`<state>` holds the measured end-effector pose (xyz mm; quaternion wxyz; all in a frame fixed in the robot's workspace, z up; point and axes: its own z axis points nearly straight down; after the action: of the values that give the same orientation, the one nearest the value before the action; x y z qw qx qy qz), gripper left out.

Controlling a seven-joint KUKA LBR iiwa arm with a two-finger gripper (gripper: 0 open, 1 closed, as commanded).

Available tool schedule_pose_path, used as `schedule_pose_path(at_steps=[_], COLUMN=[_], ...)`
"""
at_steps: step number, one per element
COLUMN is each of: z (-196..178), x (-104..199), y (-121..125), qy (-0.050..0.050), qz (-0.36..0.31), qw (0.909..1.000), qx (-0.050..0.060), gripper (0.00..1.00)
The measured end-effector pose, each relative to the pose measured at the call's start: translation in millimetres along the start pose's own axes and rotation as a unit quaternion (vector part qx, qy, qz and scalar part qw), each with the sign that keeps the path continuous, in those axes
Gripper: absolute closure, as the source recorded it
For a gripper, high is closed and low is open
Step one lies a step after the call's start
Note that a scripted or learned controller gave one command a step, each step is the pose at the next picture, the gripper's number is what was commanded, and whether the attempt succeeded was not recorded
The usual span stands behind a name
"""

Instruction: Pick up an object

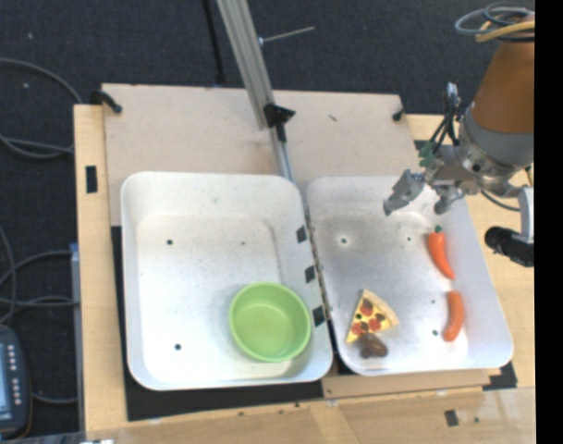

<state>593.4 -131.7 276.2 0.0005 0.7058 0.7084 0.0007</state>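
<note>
1. A green bowl (270,321) sits in the left bin (170,202).
2. In the right bin (355,211), a pizza slice (371,314) lies well below the gripper (422,196).
3. Two orange carrots (439,253) lie below the gripper, whose fingers are spread with nothing between them.

The arm (505,91) reaches in from the right, its orange band uppermost and the grey wrist below it. The gripper (420,195) hangs over the far right part of the bench, its two fingers (403,192) spread apart with nothing between them.
</note>
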Motion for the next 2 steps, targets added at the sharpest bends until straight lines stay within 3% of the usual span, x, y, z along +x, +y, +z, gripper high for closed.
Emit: schedule_pose_path(at_steps=[1,2], z=[0.0,60.1], x=[0.2,5.2], y=[0.1,-4.4], qy=[0.000,-0.001], qz=[0.000,0.002], qw=[1.0000,1.0000], qx=[0.000,0.003], gripper=[0.00,0.00])
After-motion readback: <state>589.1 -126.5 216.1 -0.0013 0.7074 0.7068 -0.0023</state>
